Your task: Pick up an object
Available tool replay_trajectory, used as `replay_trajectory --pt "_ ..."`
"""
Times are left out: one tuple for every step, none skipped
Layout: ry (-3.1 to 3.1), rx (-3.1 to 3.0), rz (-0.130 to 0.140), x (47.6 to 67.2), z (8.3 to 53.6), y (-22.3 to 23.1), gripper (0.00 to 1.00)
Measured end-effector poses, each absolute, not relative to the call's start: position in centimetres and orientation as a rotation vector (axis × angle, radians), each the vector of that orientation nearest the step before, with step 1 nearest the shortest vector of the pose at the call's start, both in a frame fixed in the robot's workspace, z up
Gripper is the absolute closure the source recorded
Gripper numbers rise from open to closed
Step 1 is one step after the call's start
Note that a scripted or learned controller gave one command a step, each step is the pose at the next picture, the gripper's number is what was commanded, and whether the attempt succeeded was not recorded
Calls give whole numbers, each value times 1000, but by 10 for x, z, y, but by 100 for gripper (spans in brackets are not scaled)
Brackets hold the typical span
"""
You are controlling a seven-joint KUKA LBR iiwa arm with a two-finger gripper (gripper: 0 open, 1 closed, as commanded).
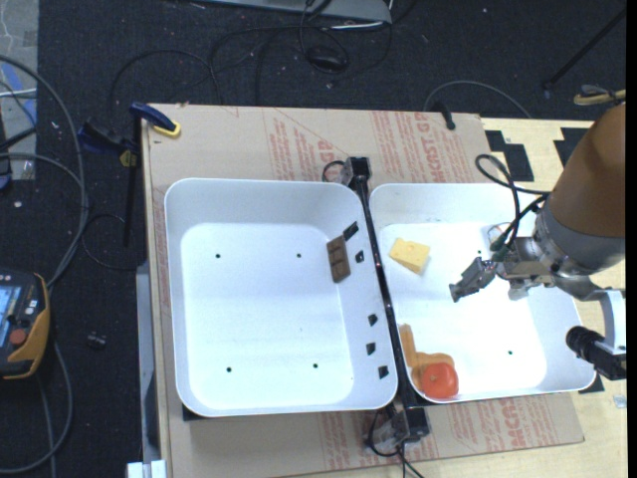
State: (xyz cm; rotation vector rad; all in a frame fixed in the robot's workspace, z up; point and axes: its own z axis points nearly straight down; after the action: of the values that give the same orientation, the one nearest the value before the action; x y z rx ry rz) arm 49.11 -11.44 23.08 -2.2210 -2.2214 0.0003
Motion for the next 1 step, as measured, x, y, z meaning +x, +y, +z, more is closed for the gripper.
replay_trajectory --pt "-2220 -2223 1 500 229 -148 0"
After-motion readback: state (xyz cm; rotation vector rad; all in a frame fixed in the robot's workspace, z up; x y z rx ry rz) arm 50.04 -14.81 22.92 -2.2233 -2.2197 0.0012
